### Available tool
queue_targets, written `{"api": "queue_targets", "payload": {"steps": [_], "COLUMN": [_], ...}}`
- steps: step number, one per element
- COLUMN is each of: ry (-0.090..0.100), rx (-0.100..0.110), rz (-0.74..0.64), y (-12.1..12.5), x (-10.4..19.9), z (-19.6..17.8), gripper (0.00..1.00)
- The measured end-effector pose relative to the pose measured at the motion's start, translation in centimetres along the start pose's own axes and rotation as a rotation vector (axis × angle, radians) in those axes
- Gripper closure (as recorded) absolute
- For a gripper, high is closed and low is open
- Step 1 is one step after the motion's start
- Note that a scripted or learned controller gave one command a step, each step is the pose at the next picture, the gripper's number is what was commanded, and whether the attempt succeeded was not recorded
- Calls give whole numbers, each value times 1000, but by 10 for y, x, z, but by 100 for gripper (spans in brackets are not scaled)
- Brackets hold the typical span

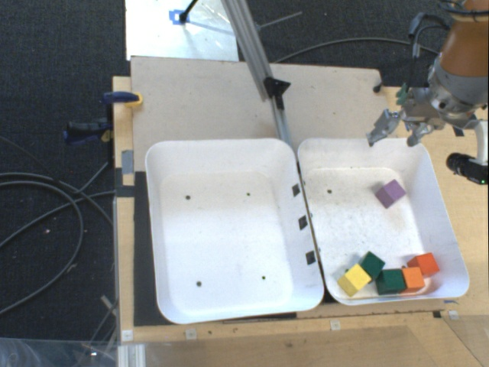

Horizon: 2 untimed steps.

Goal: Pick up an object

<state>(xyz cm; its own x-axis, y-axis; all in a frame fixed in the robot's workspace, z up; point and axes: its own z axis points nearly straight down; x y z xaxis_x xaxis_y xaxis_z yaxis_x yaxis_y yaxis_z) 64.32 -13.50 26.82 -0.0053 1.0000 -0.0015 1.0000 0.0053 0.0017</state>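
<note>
Where the arm enters: from the right edge of the tabletop point(229, 102), grey body with orange band, wrist above the far right corner of the right bin point(439, 197).
Jaws point(397, 131): spread apart, two grey fingers pointing down and left, nothing between them, poised over the far rim of the right bin.
Purple block point(390, 193): alone on the floor of the right bin, toward its far right part, below the jaws and apart from them.
Yellow block point(354, 279): near edge of the right bin, leftmost of a cluster.
Dark green cube point(372, 265): just behind and right of the yellow block, touching it.
Second green block point(390, 281): near rim, right of the yellow block.
Orange block point(413, 278): pressed against the second green block on its right.
Red-orange block point(425, 264): near right corner of the right bin, touching the orange block.
Left bin point(164, 228): white, shallow, a few dark dots on its floor, side by side with the right bin.
Metal pole point(252, 44): slanting from the far edge down to the seam between the bins.
Blue-and-yellow clamp point(118, 98): gripping the far left corner of the tabletop.
</note>
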Motion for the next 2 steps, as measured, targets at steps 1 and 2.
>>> {"api": "queue_targets", "payload": {"steps": [1, 2], "ry": [0, 2], "rx": [0, 6], "rz": [0, 7], "y": [0, -94], "x": [0, -51], "z": [0, 181], "gripper": [0, 0]}}
